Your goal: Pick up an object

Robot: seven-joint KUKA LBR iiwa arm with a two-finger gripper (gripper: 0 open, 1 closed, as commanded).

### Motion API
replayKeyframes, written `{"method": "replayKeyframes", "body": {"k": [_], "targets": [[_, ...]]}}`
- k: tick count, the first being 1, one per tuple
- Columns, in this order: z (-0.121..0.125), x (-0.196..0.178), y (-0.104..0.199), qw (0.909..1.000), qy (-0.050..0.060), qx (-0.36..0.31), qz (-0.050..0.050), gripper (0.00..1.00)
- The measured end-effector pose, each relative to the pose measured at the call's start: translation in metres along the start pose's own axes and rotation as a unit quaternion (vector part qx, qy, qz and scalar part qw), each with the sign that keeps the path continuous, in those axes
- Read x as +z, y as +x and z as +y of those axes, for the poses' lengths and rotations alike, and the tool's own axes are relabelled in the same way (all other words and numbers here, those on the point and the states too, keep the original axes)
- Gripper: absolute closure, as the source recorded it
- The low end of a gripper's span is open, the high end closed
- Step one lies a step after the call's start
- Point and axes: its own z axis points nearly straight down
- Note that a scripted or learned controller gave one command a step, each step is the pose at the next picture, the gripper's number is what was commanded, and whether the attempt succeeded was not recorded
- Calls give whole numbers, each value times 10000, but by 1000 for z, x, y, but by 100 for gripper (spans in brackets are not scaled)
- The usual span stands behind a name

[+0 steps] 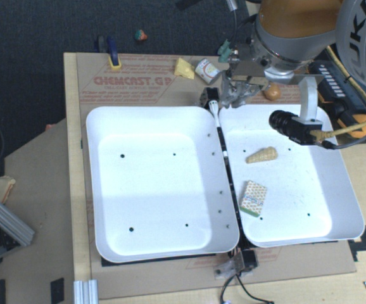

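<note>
A cable and small connector [243,261] are seen at the near edge of the bench, just below the seam where the two bins meet. The left bin [107,170] is seen beside the right bin [335,189], their rims touching along the middle. In the right bin, a small patterned block [254,197] is found lying flat near the dividing rim, toward the near side. A tan cone-shaped piece [261,155] is found on its side further back, apart from the block. The gripper [239,94] is seen at the far rim of the right bin, close to the seam, under the grey wrist and orange band. Whether the claw is apart or together cannot be told. Nothing is seen held in it. Behind the bins, on the brown board [132,81], a yellow piece [184,69] and a small white box [206,70] are noted side by side.
</note>
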Motion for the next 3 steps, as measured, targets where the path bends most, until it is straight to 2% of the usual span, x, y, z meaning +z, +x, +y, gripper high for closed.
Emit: {"method": "replayKeyframes", "body": {"k": [1, 2, 3], "targets": [[-52, -28, 98, 10000, 43, -39, 9, 100], [-91, -18, 43, 9999, 96, 52, -22, 100], [-93, -62, 99, 10000, 39, -6, 2, 100]]}}
